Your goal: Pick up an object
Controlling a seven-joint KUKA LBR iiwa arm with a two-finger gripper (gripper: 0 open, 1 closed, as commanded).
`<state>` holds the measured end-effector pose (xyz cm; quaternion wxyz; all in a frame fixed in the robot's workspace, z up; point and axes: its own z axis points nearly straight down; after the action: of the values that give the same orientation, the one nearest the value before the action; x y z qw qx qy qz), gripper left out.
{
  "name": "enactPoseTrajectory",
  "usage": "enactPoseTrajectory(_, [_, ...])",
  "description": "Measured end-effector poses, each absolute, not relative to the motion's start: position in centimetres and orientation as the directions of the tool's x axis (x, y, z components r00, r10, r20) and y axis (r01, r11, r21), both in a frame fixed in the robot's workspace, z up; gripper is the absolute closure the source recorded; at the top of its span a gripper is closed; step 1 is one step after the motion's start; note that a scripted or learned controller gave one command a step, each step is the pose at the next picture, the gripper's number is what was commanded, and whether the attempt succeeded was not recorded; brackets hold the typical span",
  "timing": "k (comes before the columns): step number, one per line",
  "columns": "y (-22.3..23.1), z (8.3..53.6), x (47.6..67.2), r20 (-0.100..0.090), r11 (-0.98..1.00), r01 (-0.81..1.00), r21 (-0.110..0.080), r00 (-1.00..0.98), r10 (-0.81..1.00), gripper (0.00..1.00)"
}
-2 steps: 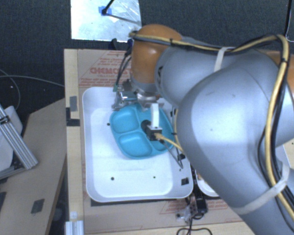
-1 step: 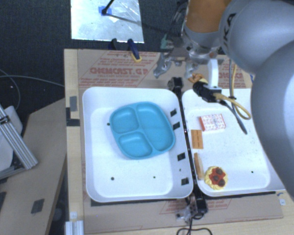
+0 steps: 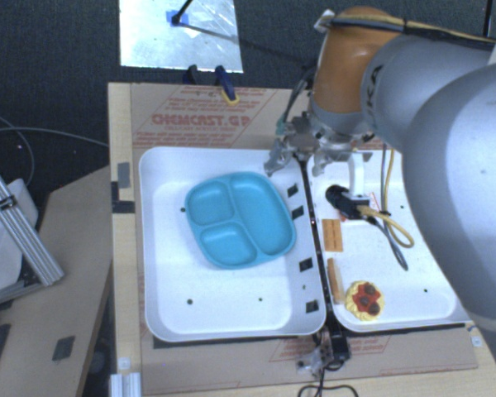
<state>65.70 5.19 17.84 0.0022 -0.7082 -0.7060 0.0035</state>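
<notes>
My gripper [image 3: 296,165] hangs over the far end of the wall between the two bins, its fingers spread open with nothing between them. In the right bin [image 3: 426,292] lie a flat orange block [image 3: 331,235], a tan stick [image 3: 334,278] and a small round toy pizza [image 3: 364,299], all near the bin's left wall and closer to the front than the gripper. A blue divided plate [image 3: 240,219] rests in the left bin [image 3: 169,304], to the gripper's lower left.
The grey arm with its orange band fills the upper right and covers the right bin's far side. Small black clips line the divider between the bins. A cardboard sheet [image 3: 198,118] lies under the bins, with a shiny sheet [image 3: 178,23] beyond it.
</notes>
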Motion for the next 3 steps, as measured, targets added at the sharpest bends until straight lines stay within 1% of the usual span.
enactPoseTrajectory(1, [13.6, 20.8, 66.9, 0.002, 0.01, 1.0, 0.007, -0.01, 1.0, 0.0])
enactPoseTrajectory(2, [16.1, 9.6, 62.9, 0.002, 0.002, 1.0, 0.006, -0.002, 1.0, 0.0])
enactPoseTrajectory(3, [1.0, 19.2, 64.5, -0.007, -0.011, 1.0, 0.015, 0.011, 1.0, 0.0])
